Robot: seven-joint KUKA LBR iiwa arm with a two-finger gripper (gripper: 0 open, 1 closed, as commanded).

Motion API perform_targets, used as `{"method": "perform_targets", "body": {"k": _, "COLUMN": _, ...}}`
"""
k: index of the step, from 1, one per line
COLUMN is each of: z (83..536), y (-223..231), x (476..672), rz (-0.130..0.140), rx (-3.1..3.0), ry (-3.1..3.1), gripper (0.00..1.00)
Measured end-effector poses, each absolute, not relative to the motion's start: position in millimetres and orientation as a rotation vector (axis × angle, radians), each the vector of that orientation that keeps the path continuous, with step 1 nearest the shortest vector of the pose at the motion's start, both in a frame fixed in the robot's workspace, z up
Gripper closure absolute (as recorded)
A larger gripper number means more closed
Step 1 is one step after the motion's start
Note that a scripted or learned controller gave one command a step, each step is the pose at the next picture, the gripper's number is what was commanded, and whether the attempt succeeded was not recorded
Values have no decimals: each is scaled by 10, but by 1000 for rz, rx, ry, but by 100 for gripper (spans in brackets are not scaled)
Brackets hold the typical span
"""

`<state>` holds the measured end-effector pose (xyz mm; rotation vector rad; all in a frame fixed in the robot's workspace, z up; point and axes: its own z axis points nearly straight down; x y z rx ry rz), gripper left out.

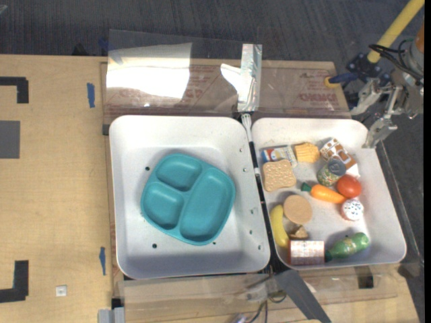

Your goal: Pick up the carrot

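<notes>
From my seat, the near edge of the right bin (pixel 397 247) carries a pink-labelled can (pixel 307 250) and a green vegetable (pixel 350 245), with a banana (pixel 278 225) running along the bin's left wall. Just behind them sit a round tan disc (pixel 297 208) and a white speckled ball (pixel 353 209).

The carrot (pixel 326 194) lies across the middle of that bin, its green tip toward the left, touching or nearly touching a tomato (pixel 349 186) on its right. Behind it are a cracker (pixel 279 175), a small tin (pixel 330 173) and a yellow block (pixel 306 152) toward the far edge.

The gripper (pixel 377 132) hangs over the bin's far right corner, well apart from the carrot. I cannot tell whether it is spread or pressed together; nothing is visible in it. So I judge the pick has not begun: reach, descent, closing and lift all remain.

Room is tight. The tomato crowds the carrot's right end and the tin stands just behind; the near side, toward the disc and ball, looks a little freer. The left bin (pixel 128 200) holds just a teal divided plate (pixel 188 197).
</notes>
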<state>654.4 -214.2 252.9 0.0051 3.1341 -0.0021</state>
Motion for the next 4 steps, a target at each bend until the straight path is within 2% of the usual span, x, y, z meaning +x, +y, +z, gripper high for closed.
{"method": "perform_targets", "body": {"k": 1, "z": 1674, "y": -1603, "x": 5287, "rz": 4, "rx": 167, "ry": 3140, "gripper": 0}}
{"method": "perform_targets", "body": {"k": 2, "z": 985, "y": -1549, "x": 5488, "rz": -3, "rx": 229, "ry": 3121, "gripper": 0}}
{"method": "perform_targets", "body": {"k": 3, "z": 901, "y": -1197, "x": 5233, "rz": -2, "rx": 440, "ry": 3096, "gripper": 0}}
{"method": "perform_targets", "body": {"k": 4, "z": 1034, "y": -1193, "x": 5272, "rz": -3, "rx": 436, "ry": 3085, "gripper": 100}}
